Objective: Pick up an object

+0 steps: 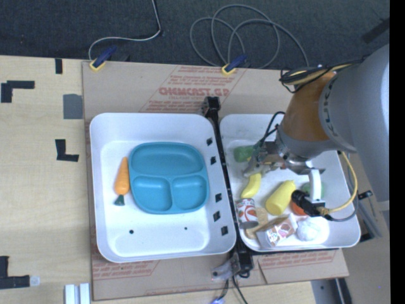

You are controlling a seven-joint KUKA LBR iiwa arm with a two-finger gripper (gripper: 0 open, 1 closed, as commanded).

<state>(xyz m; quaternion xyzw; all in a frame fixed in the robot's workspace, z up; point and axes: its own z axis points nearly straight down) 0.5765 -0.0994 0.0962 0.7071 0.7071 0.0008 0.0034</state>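
Grey arm's two-finger gripper (pixel 269 159) is being held low in right white bin (pixel 351 230), over green item (pixel 243 152) beside yellow banana-shaped toy (pixel 252 185); grip state cannot be told.

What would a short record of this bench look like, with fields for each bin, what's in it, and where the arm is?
left bin: blue divided plate in the middle, toy carrot lying beside the plate's left edge
right bin: cluttered; yellow banana, yellow block, green item, white ball, small printed packets
arm: reaching in from the right, over the right bin
gripper: low among the items near the banana; grasp unclear
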